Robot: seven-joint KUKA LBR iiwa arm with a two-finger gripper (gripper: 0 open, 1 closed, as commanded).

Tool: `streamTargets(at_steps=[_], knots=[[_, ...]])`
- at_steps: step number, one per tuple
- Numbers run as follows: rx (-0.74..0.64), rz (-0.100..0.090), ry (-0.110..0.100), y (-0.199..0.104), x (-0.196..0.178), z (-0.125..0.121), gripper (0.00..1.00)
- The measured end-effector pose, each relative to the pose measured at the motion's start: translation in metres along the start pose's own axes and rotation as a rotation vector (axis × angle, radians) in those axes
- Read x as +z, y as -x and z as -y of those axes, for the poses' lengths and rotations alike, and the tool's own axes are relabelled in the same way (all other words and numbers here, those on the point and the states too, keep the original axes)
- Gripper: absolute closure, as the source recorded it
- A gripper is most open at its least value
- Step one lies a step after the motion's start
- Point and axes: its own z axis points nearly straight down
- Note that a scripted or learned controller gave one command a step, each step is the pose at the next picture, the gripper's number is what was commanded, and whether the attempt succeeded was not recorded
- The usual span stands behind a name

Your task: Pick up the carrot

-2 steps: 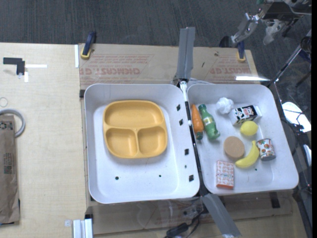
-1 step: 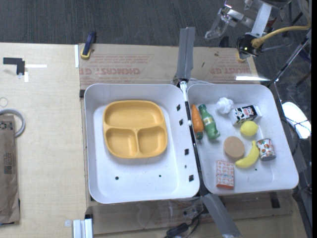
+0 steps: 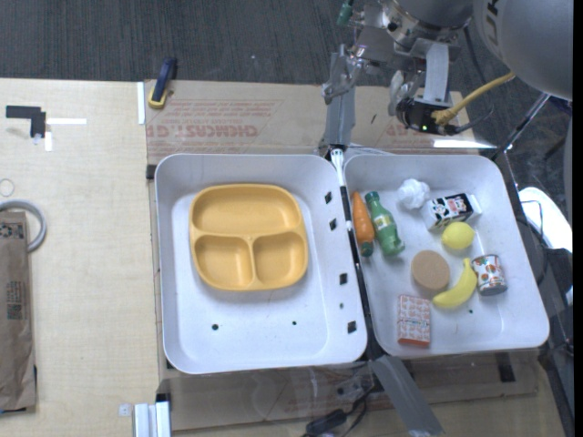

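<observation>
The carrot [image 3: 363, 222] is orange and lies lengthwise along the left wall of the right bin [image 3: 519, 326], touching a green bottle [image 3: 384, 224] on its right. My gripper [image 3: 340, 98] hangs above the back edge of the bench, over the seam between the two bins, well behind the carrot and apart from it. Nothing shows in the gripper.
The right bin also holds a white crumpled wad [image 3: 414, 192], a small milk carton [image 3: 453, 208], a lemon [image 3: 458, 236], a banana [image 3: 458, 287], a brown disc [image 3: 430, 269], a can [image 3: 489, 274] and a red-and-white box [image 3: 414, 320]. A yellow divided tray [image 3: 248, 237] lies in the left bin [image 3: 182, 335].
</observation>
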Motion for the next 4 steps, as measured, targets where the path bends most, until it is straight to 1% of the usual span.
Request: streamTargets(at_steps=[1,2,3,4], knots=[[-0.213,0.0,0.002,-0.074,0.095,0.013,0.0],[-0.044,-0.001,0.001,0.0,0.126,0.037,0.0],[-0.101,-0.001,0.001,0.024,0.161,0.114,0.0],[0.004,-0.001,0.004,0.115,0.085,0.115,0.0]])
